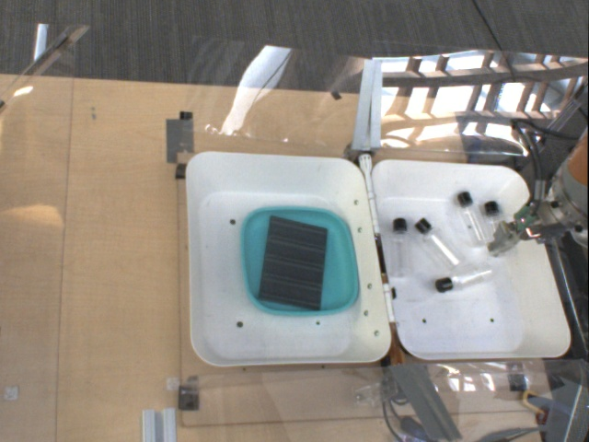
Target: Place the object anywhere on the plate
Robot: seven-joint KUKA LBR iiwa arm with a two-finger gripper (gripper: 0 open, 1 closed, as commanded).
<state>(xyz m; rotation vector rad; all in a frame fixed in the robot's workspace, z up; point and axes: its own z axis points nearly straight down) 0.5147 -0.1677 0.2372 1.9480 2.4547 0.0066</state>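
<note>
Half-hidden at the right bin's [479, 339] right edge, the gripper [512, 233] has fingers I cannot make out, beside clear black-capped vials [460, 279], while the dark ribbed rectangular block [294, 262] lies on the teal plate [345, 288] in the left bin [212, 320].

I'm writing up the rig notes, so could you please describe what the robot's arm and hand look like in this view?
At the view's right edge, the arm shows an orange patch with dark cables looping beside it. The hand is a small grey metal piece with a green spot near its tip, hanging over the right bin. Finer markings are too small to read.
</note>
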